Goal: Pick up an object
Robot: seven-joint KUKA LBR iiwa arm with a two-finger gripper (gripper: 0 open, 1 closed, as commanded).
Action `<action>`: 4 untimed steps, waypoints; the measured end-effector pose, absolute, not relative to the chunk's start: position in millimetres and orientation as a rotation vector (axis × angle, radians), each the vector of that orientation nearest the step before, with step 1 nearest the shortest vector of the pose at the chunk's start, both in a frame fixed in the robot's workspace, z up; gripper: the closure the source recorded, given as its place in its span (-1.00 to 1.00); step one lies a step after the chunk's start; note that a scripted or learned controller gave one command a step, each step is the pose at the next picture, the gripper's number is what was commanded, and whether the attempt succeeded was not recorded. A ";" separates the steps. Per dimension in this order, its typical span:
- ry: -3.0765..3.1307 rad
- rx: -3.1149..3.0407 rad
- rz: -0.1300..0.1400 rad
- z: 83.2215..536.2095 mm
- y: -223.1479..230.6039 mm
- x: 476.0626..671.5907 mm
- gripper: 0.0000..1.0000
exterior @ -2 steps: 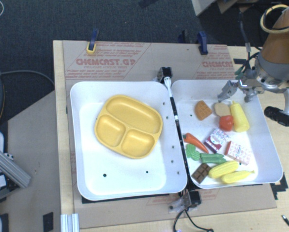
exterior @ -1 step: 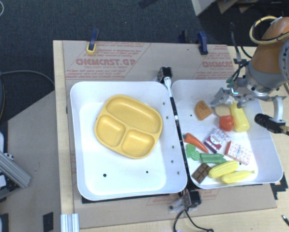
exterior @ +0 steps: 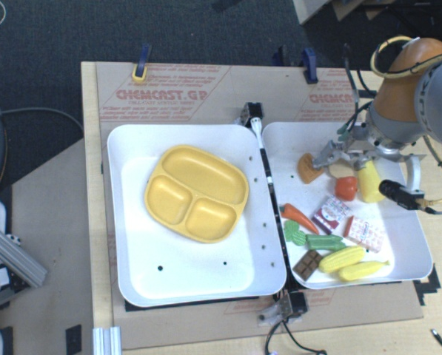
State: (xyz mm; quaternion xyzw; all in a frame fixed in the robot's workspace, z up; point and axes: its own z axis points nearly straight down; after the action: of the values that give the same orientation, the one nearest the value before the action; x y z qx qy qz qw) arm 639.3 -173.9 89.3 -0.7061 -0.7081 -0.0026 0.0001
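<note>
Hovering low in the right bin (exterior: 420,250), the gripper (exterior: 344,160) is sitting just above the tomato (exterior: 346,188) and beside the brown piece (exterior: 308,168) — nothing is being held yet. Whether it is gripping anything cannot be told; lifting is left.

Two white bins (exterior: 132,198), one yellow divided plate (exterior: 197,192), one tomato (exterior: 346,188), one carrot (exterior: 298,216), two corn cobs (exterior: 343,258), one chocolate bar (exterior: 307,264), two small snack packets (exterior: 330,214), two blue clamps (exterior: 309,65)
</note>
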 end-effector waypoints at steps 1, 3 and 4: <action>-2.231 -2.223 -0.018 103.8 -173.9 642.0 1.00; -2.228 -2.225 -0.005 211.2 -172.1 643.2 1.00; -2.226 -2.224 -0.004 226.5 -172.3 644.2 1.00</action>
State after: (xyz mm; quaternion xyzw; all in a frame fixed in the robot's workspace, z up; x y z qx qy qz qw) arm 644.2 -172.3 226.5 -0.7068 -0.7074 -0.0012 -0.0024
